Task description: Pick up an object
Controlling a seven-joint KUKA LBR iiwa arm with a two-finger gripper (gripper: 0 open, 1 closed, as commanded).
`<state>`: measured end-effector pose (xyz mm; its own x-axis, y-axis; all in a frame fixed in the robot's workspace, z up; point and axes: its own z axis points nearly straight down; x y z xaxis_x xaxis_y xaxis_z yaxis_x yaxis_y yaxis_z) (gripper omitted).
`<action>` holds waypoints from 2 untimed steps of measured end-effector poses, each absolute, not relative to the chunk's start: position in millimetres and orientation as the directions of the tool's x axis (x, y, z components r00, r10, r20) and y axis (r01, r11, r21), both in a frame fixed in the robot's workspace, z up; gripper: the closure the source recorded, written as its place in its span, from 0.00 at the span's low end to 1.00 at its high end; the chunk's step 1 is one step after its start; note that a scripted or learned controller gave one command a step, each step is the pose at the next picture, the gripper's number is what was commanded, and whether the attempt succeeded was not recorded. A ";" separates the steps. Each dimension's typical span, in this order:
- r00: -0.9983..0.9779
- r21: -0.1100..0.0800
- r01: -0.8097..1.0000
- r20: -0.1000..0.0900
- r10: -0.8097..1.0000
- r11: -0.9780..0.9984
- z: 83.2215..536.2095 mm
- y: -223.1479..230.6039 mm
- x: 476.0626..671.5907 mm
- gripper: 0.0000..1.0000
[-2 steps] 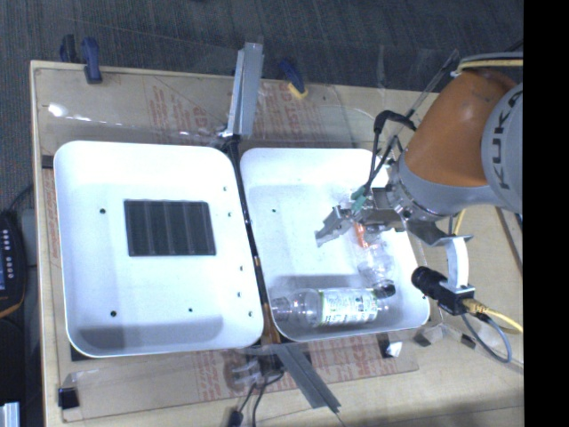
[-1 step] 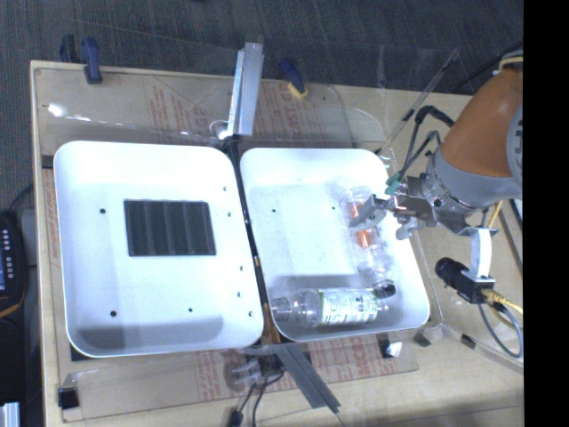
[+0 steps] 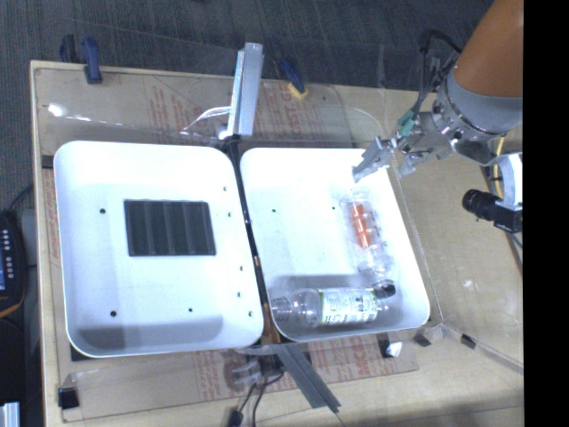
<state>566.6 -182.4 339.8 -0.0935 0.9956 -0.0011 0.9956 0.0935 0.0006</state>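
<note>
Beside the gripper, two bottles crowd the right bin.

End effector above right bin, two bottles.

Two white bins, two clear plastic bottles in the right one, one dark ribbed panel in the left.

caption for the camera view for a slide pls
Gripper poised over the right bin, above two clear plastic bottles; dark ribbed panel in left bin.
</note>
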 end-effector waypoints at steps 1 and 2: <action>-0.130 -0.004 0.992 0.001 0.992 0.130 259.0 -209.7 587.8 0.00; -0.278 -0.003 0.961 0.001 0.961 0.278 204.2 -207.6 600.2 0.00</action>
<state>600.2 -207.6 204.2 -0.2776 0.9607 0.0014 0.9607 0.2776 -0.0032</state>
